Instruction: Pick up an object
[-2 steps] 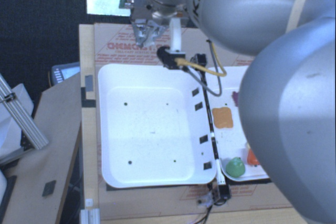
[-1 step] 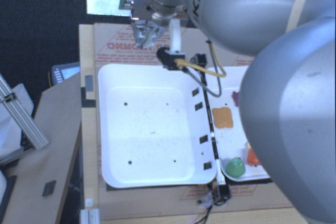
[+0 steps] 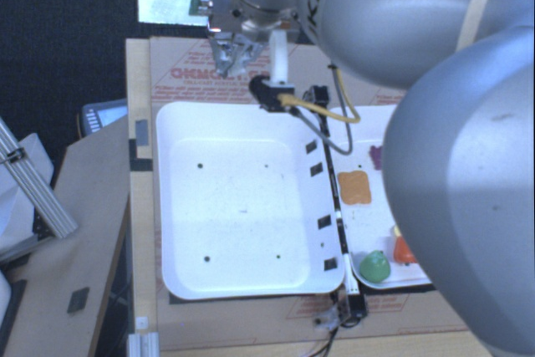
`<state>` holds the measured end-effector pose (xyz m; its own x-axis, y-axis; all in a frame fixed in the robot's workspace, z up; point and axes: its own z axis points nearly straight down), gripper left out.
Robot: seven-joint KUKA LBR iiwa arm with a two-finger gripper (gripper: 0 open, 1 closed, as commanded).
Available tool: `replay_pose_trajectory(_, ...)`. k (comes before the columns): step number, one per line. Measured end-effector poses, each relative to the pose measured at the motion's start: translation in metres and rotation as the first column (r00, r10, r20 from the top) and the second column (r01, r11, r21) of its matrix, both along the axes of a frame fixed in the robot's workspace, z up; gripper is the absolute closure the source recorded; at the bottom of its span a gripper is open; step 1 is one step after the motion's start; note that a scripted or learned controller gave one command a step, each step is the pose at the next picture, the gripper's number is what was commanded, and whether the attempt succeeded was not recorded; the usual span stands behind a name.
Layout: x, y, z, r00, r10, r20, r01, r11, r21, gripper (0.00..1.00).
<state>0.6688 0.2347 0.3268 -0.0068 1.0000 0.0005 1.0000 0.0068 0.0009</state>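
grey arm (image 3: 435, 54) hides most of the right bin (image 3: 380, 284), leaving a flat orange piece (image 3: 355, 187) and rounded green object (image 3: 375, 267) showing beside the smooth left bin (image 3: 180, 180); gripper (image 3: 232, 63) beyond, state unclear.

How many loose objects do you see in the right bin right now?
4 visible: an orange flat piece mid-bin, a green ball at the near edge, a purple item and a red-orange item both partly behind the arm. More may be hidden under it.
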Motion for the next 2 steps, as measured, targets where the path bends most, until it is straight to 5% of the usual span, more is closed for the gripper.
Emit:
replay_pose_trajectory(1, -0.081, -0.001, -0.061, 1.0, -0.002, -0.011, 0.002, 1.0, -0.003, 1.0)
replay_pose_trajectory(2, 0.004, -0.001, 0.096, 1.0, -0.001, 0.02, 0.001, 1.0, 0.004, 1.0)
